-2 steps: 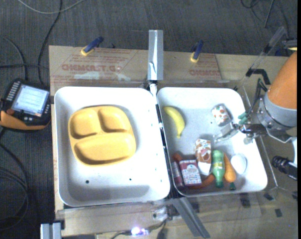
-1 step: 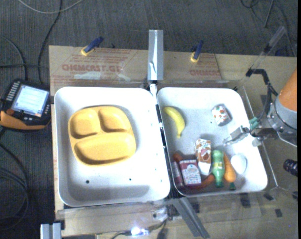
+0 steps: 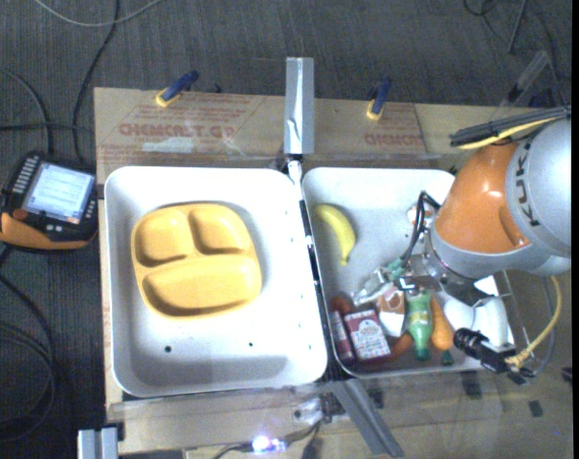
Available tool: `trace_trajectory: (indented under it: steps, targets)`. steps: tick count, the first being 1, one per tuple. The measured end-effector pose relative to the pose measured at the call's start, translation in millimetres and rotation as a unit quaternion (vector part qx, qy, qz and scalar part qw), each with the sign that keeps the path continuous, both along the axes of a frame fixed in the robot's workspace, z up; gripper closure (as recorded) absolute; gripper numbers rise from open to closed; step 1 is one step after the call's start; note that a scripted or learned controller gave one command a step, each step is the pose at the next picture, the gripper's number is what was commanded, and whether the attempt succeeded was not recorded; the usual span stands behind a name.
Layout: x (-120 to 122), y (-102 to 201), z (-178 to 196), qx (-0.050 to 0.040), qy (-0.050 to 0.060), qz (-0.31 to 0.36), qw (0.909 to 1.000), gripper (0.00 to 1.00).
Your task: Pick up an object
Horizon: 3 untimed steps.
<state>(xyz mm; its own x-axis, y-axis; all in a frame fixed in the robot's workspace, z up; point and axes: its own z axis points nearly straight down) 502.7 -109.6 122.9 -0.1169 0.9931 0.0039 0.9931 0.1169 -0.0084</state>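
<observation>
Just below the pincer (image 3: 404,277) – grip state can't tell – stands a green bottle (image 3: 419,321).

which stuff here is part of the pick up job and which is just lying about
For the job:
- arm
- right bin
- banana
- red packet
- green bottle

Just lying about:
- left bin
- yellow divided tray
- handheld controller
- two clamps
</observation>
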Motion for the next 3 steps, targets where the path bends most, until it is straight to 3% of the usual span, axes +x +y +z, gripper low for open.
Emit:
trace_trajectory:
  steps: [1, 2, 3]
  targets:
    - [39.3, -8.4, -34.0, -0.0024, -0.007, 0.037, 0.9993, 0.00]
    - [40.6, -7.6, -27.3, -0.0014, -0.008, 0.037, 0.9993, 1.00]
    - [84.3, 36.1, 76.1, -0.0026, -0.001, 0.011, 0.9999, 1.00]
